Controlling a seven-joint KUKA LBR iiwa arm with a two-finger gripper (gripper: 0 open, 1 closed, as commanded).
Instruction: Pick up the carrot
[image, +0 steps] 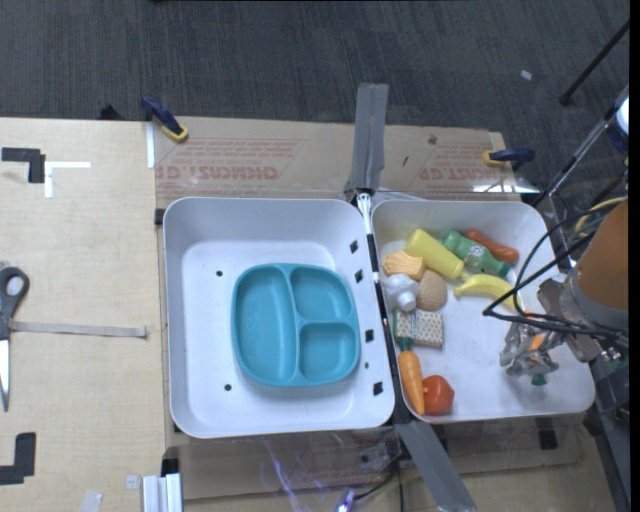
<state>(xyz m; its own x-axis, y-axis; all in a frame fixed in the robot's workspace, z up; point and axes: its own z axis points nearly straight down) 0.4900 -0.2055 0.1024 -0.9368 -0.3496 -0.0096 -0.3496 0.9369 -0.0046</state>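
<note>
The metal two-finger gripper (527, 362) hangs low in the right white bin (500, 395), finger state unclear, well apart from the long orange carrot (411, 380) by the red tomato (438, 393).

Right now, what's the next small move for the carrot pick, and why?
Probably shift the gripper left and toward the bin's near edge. It sits by the right bin's right side, apart from the carrot, which lies at the near left corner beside a red piece.
</note>
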